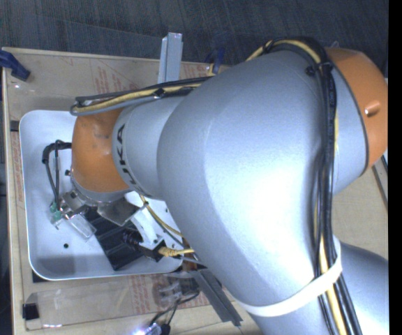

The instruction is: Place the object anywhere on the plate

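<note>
My grey arm (257,187) hangs over the bench and hides the right bin and much of the left one. Its orange-banded wrist (96,159) reaches down into the left white bin (33,159). The gripper (72,216) sits low over that bin's floor, near its front left part. A small green and white piece (54,215) shows at the gripper's left tip; I cannot tell whether it is held or part of the tool. A tiny dark speck (66,245) lies on the bin floor just in front of the gripper.
The wooden bench (61,68) frames the bin, with a blue clamp (9,63) at its back left corner. A metal post (171,54) stands at the back edge. Bare bin floor (37,180) lies left of the gripper.
</note>
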